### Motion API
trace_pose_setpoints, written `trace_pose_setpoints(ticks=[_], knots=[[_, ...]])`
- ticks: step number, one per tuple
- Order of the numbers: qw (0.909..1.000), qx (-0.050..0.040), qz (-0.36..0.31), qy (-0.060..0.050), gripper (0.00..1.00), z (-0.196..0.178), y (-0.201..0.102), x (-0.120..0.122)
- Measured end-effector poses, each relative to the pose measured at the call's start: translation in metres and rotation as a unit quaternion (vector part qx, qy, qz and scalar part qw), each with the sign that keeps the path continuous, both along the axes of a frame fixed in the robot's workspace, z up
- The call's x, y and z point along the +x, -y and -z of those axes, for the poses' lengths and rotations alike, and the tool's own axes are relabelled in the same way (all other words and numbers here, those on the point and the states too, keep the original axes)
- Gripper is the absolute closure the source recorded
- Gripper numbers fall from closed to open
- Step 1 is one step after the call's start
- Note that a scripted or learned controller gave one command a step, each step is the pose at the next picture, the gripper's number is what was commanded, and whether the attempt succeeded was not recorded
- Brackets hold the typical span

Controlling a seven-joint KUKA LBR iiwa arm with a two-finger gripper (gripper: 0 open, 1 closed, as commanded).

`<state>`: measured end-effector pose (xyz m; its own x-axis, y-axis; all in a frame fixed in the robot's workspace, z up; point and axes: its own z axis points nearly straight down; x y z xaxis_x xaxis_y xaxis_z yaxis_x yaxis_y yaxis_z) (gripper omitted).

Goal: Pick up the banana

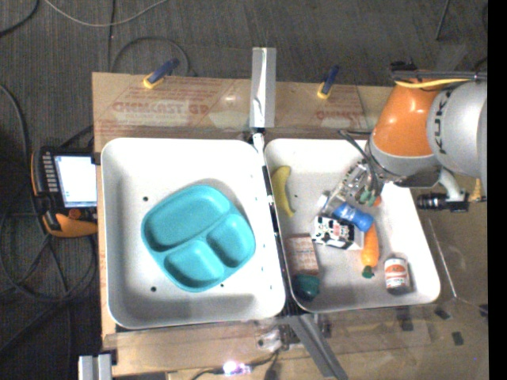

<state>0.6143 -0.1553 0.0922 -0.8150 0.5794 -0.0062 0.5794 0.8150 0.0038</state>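
Observation:
The yellow banana (283, 190) lies lengthwise against the left wall of the right bin (424, 291), near its far end. My gripper (354, 189) hangs over the middle of that bin, reaching in from the right below the orange band. It is about a hand's width to the right of the banana and apart from it. Just below it lie a blue object (353, 214) and a black-and-white carton (334, 232).
The right bin also holds an orange carrot (370, 252), a small red-labelled can (397, 274), a brown box (302, 252) and a dark green object (307, 286). A teal divided plate (200, 236) sits in the left bin (119, 180).

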Motion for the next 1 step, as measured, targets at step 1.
trace_pose_setpoints(ticks=[1], knots=[[1.0000, 0.0000, 0.000, 0.000, 0.00, 0.0009, 0.0002, -0.0001]])
